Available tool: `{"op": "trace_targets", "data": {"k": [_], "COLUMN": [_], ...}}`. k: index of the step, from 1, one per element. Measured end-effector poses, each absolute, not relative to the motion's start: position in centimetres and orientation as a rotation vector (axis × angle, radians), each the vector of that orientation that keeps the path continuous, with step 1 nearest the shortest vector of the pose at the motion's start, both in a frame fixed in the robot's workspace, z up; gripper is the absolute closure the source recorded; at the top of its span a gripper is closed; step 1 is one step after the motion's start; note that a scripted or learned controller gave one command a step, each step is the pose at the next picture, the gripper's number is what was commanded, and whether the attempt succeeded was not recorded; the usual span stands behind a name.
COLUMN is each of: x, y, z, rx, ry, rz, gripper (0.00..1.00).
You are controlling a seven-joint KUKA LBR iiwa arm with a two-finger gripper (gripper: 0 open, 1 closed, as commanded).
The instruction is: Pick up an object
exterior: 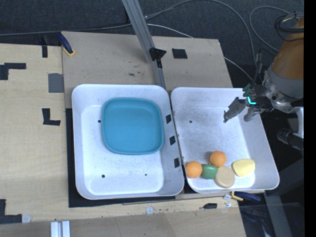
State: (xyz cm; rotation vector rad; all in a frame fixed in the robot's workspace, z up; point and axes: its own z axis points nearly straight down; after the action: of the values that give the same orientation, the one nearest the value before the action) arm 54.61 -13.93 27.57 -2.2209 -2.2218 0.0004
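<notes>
Hand (240, 112) spread, bare, over right bin (207, 105) far edge; orange ball (217, 158) cluster at near edge untouched; pick not begun.

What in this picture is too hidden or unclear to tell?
- Hand: small and dark in the camera view, so whether it is open is unclear.
- Green object: partly covered by the orange ball and the tan piece; its shape is unclear.
- Arm: cut off by the right edge.

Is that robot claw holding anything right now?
No, nothing is held. The gripper hangs open over the right bin, with bare space between its fingers. The small food-like pieces, such as the yellow one, lie apart at the near edge.
</notes>
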Motion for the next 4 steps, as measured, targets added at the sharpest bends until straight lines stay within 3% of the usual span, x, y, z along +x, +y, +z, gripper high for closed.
{"op": "trace_targets", "data": {"k": [1, 4], "x": [54.6, 55.1], "y": [-13.9, -13.0], "z": [27.6, 9.2], "rx": [-2.221, -2.218], "ry": [-2.222, -2.220], "rz": [0.001, 0.005], "gripper": [0.00, 0.00]}}
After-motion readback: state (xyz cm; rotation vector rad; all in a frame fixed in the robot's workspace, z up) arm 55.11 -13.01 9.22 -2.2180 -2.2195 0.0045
